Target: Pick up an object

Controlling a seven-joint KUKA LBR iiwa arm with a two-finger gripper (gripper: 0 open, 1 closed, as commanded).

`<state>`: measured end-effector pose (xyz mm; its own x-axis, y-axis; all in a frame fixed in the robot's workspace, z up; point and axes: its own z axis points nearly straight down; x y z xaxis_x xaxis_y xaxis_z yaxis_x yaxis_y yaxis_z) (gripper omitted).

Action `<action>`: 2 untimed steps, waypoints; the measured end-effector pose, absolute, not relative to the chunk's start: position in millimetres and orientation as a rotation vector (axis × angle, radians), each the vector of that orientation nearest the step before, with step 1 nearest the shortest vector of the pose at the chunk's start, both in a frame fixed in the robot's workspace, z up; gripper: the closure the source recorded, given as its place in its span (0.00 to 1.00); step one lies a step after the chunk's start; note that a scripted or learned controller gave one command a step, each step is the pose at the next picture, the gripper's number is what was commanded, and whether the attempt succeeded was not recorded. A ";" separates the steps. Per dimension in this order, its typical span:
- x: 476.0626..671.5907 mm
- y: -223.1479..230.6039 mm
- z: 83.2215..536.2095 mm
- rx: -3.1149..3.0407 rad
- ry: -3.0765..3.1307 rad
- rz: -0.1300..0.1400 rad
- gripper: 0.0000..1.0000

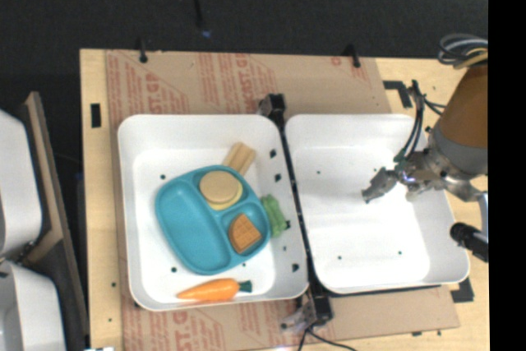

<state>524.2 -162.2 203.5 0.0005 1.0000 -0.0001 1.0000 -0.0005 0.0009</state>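
Gripper (pixel 380 189) sits low over the right bin (pixel 353 267), toward its right half, at the end of the arm (pixel 464 119) reaching in from the right. Nothing is seen between its tips; whether it is wide or narrow cannot be told from this angle, the end being small and dark against the white floor. That part of the bin floor shows only a few small dark marks, so no grasp appears in hand.

Every candidate lies in the left bin (pixel 136 177), well apart from the gripper and across the divider where the two rims meet. A blue tray (pixel 193 230) lies slantwise in the middle. On it rest a round biscuit (pixel 222 187) in the upper compartment and a brown toast piece (pixel 245 233) in the lower right one — both loose, sitting flat. A tan block (pixel 240 156) pokes out from behind the tray's top edge. A green piece (pixel 274 216) is wedged between tray and bin wall. A carrot (pixel 215 289) lies alone along the near wall, clear of the tray.

Judgement: the pick is not begun. The carrot looks the easiest target — free-standing, narrow. The wedged green piece looks the poorest. The arm would need to cross the divider.
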 end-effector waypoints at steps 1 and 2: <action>549.2 -175.0 151.1 2.224 2.222 -0.003 0.00; 559.5 -187.6 183.8 2.221 2.218 0.002 0.00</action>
